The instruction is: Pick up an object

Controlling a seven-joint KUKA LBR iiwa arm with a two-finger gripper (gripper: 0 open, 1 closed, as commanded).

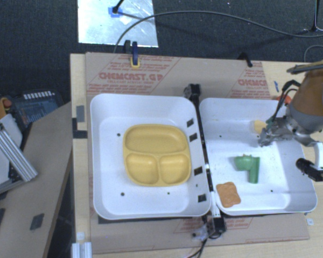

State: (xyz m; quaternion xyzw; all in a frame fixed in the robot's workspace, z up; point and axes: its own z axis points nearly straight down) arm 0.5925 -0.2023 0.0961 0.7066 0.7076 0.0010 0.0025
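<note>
A green L-shaped piece (248, 167) lies in the middle of the right bin (226, 117). An orange-brown flat piece (228, 194) rests near that bin's front left corner. A small pale yellow object (258, 126) sits at the bin's back right, just left of my gripper (266, 136). The gripper hangs low over the bin's right side, above and right of the green piece. The grey arm with its orange band (312, 93) comes in from the right. Nothing shows between the gripper's tips.
The left bin (105, 144) holds a yellow three-compartment tray (155, 153). A black divider (199, 149) runs between the two bins. Cardboard lies under both bins, and cables cross the dark floor behind.
</note>
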